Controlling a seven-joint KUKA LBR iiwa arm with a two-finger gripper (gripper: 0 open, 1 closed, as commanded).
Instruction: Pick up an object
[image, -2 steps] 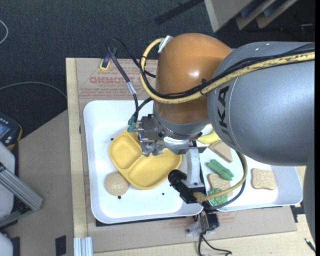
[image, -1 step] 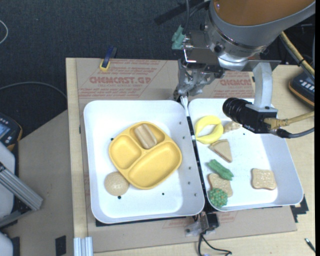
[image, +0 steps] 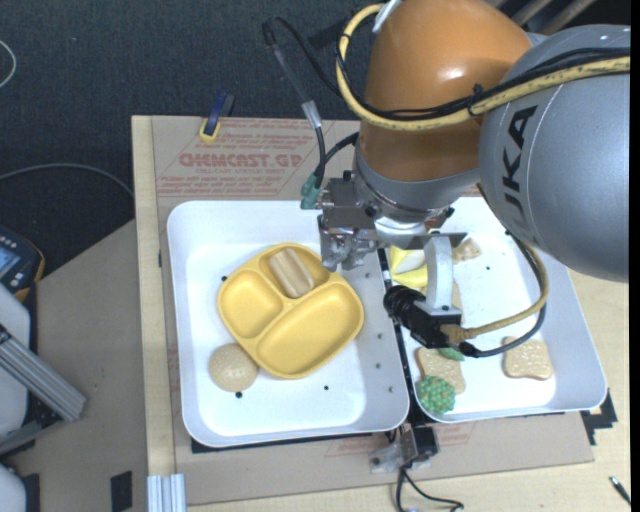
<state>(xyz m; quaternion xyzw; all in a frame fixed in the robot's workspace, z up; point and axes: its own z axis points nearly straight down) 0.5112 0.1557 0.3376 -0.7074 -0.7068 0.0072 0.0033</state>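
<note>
My gripper (image: 338, 250) hangs over the inner edge of the left bin (image: 190, 300), just above the top right corner of a yellow divided plate (image: 300, 330). A tan bread-like piece (image: 292, 270) lies in the plate's upper compartment, close to the left of the gripper. On the bin floor at the plate's lower left lies a round beige cookie (image: 233, 367). The right bin (image: 575, 340) holds a yellow piece (image: 408, 262), a green broccoli floret (image: 436, 394) on a cracker, and a tan toast piece (image: 527, 360).
The arm's big orange and grey wrist (image: 440, 90) covers the top of the right bin. A black cable (image: 420, 315) loops over the divider between the bins. A small cracker (image: 466, 250) lies near the yellow piece. Brown cardboard (image: 240, 150) sits behind the bins.
</note>
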